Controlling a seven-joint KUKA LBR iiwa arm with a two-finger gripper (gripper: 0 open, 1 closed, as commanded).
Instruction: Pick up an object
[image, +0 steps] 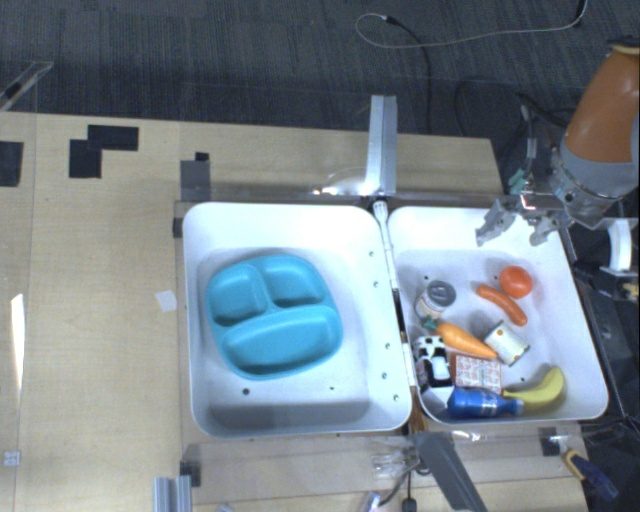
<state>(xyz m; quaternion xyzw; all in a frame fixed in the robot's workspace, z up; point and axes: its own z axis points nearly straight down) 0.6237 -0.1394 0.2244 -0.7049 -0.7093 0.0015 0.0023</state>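
While my arm (606, 110) reaches in from the upper right of the frame, my gripper (514, 226) hangs above the upper edge of the right bin (590, 385), fingers spread apart with nothing between them. The right bin holds the candidate objects, all grouped in its lower half, well below the gripper. A tomato (516, 281) sits nearest, with a sausage (500, 304) just beside it to the lower left. A small round tin (438, 295) lies toward the bin's left wall. A carrot (463, 340) rests at a slant (tip toward the left), touching a white cylindrical container (507, 343). Lower down sit a black-and-white toy (432, 353), a patterned box (478, 373), a blue bottle (476, 404) and a banana (538, 390). The left bin (215, 420) carries a blue divided plate (272, 313) in the centre-left of the frame.
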